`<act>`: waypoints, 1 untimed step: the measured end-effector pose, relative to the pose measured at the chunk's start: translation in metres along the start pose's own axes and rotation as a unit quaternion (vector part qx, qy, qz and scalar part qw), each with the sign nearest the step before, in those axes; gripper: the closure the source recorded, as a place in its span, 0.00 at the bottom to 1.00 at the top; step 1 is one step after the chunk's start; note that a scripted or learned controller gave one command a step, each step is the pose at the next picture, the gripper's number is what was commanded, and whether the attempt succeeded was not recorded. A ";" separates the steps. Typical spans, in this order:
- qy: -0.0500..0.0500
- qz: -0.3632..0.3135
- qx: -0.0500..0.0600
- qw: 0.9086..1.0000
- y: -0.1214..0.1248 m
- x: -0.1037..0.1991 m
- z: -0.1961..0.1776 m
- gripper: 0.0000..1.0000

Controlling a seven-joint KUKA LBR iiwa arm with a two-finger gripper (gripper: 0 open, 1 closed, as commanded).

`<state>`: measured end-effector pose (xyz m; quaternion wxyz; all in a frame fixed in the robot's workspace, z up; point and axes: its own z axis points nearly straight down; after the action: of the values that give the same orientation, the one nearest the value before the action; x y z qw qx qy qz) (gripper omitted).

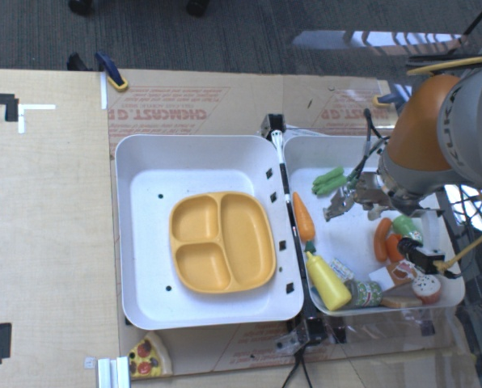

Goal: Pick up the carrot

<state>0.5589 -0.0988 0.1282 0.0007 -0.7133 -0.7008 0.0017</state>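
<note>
one carrot lies in the right bin against its left wall, above a yellow bottle. the gripper hovers just right of it, released, holding nothing.

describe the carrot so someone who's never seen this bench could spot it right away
Look in the right white bin, along its left wall. The carrot lies there lengthwise, just above the yellow bottle. It is the slim orange tapered piece; the other orange item lies far right.
</note>
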 end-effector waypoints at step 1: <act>0.000 0.103 -0.001 0.995 -0.030 0.075 -0.063 0.00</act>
<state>0.5307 -0.0228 0.1913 -0.0001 -0.7817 -0.6236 0.0007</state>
